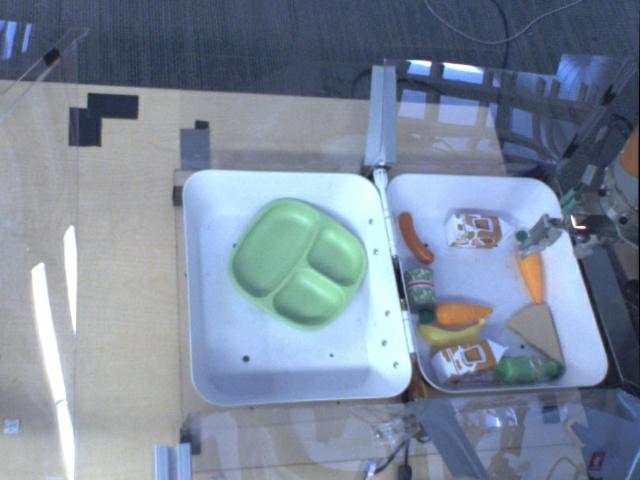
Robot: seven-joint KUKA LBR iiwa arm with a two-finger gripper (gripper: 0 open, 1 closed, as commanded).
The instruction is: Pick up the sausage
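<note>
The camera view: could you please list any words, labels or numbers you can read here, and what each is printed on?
None can be read.
Printed packet: label too blurred.
Small can: label too small.
Second packet: print blurred.

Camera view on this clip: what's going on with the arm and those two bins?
A robot arm reaches in from the right, its gripper at the right bin's far right side, just above a carrot. The sausage it should pick up lies untouched at that bin's left edge, among other toy foods. The left bin holds a green divided plate.
</note>
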